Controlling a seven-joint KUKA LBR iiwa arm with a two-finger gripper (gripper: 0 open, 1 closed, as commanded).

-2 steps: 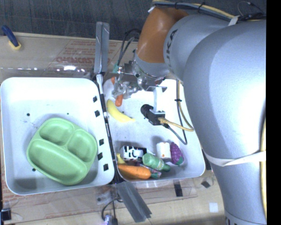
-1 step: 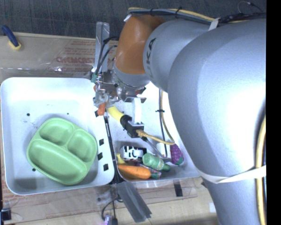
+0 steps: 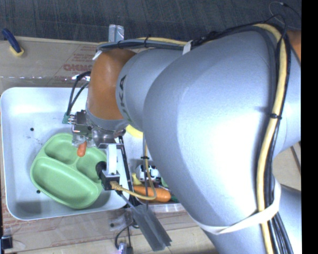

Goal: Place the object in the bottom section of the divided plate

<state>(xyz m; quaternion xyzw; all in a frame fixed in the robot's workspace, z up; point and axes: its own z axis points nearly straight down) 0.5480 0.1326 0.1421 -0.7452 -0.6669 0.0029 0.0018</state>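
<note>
Glossy green plate (image 3: 63,181), perhaps plastic, three rounded sections.

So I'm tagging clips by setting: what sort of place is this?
Probably a robot lab bench: a large grey arm reaches over a white bin holding a green divided plate, with cables along the arm.

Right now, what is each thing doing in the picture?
Green plate: lying flat in the left white bin.
Small orange piece: over the plate's upper part, just under the robot's hand.
Carrot: lying on its side, right of the plate.
</note>
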